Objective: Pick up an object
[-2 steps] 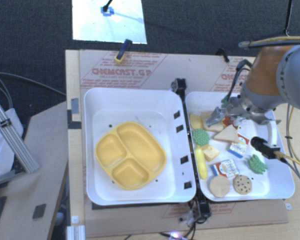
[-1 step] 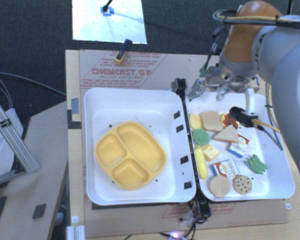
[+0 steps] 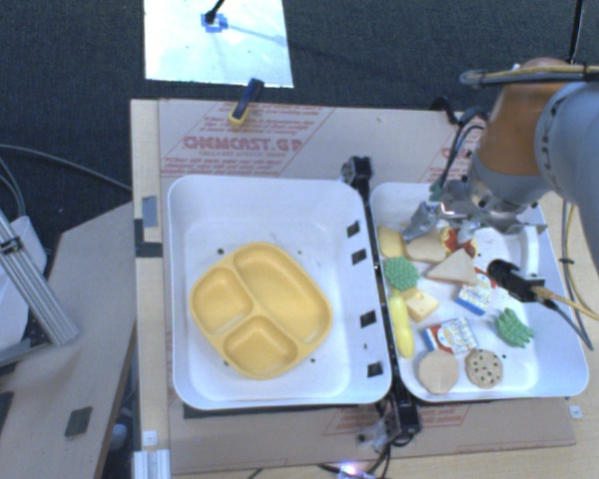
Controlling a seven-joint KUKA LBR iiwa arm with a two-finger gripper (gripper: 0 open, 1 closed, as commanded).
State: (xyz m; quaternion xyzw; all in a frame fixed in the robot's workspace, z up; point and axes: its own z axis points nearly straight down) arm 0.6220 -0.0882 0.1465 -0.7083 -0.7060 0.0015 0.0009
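Toy food crowds the right bin (image 3: 569,367).
The gripper (image 3: 426,220) hovers over a tan sandwich wedge (image 3: 453,268); its grip state is unclear.

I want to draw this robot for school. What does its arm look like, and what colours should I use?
The arm is thick, round and smooth, mostly grey, with a wide orange band above the wrist. Dark cables run along the wrist. At the end sits a small silvery metal gripper. So use grey, orange, silver and black.
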